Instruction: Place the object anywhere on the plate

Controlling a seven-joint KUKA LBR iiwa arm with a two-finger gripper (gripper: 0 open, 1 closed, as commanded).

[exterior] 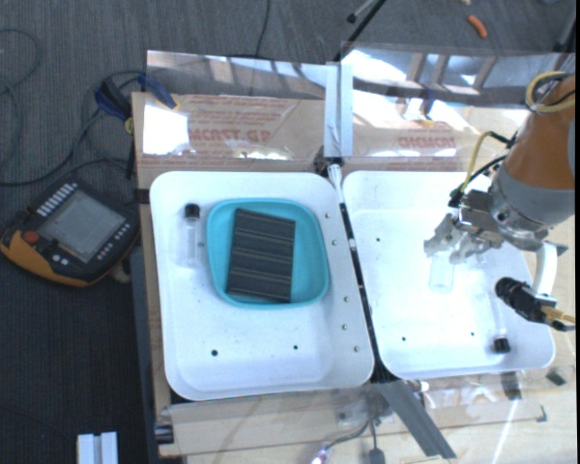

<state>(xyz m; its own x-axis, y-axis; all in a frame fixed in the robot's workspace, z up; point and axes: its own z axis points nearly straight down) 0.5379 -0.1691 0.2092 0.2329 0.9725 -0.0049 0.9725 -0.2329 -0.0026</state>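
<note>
The two-finger gripper [451, 249] hangs over the right white bin [406, 336]; whether it grasps anything cannot be told. The turquoise square plate [311, 259], bearing a dark ribbed rectangular block [261, 254], lies well left in the left white bin [251, 365].

Dark grey carpet [68, 56] covers the floor around the surface [261, 124]. Left of the surface lies a pendant [70, 233] with a grey screen and orange edge, cables [5, 114] looping past it. Bright light glares off the surface's back panels. Beyond them, an orange scrap [478, 26] lies on the carpet.
</note>
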